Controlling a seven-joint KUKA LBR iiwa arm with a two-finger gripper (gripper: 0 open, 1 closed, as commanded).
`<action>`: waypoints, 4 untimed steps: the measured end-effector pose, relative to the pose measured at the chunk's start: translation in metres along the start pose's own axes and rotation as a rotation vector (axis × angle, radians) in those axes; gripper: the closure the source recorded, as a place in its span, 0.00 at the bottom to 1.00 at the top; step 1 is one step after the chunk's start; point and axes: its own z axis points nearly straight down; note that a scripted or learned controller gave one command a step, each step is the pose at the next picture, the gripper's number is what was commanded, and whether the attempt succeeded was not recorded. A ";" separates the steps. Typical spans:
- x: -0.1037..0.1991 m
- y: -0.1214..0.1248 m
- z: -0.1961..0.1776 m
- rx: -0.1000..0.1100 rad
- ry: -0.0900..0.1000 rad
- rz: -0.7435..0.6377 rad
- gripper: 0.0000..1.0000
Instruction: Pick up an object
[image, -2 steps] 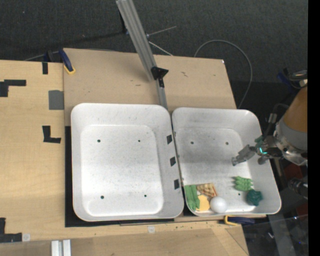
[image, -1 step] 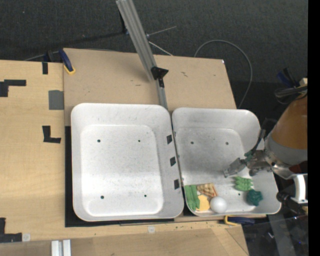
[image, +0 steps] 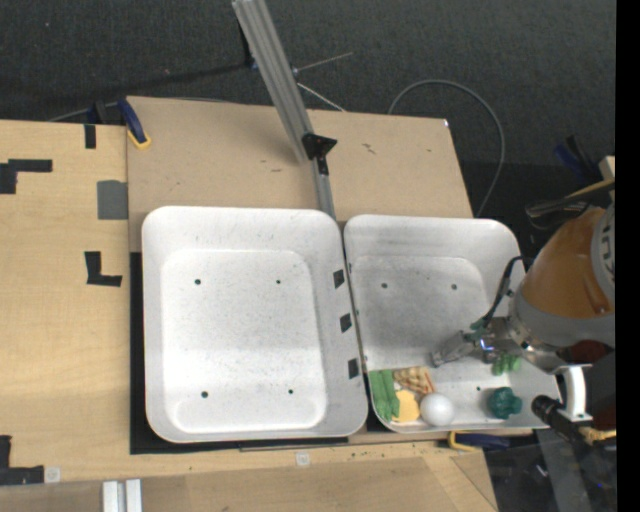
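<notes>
Claw (image: 452, 352): lower right of frame, inside right bin (image: 420, 240); grip state cannot be told.
White ball (image: 436, 409): bottom edge, beside teal object (image: 503, 403).

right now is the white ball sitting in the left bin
No, the white ball lies in the right bin, near its front edge beside the yellow and green items.

Wooden bench (image: 60, 300), dark carpet (image: 450, 50)

The arm (image: 570, 275) reaches in from the right, wrist angled low.
</notes>
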 end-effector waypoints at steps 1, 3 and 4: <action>0.000 0.000 -0.012 0.001 0.001 -0.001 1.00; 0.001 0.013 -0.119 -0.008 -0.002 -0.002 1.00; 0.001 0.013 -0.122 -0.002 0.000 -0.001 1.00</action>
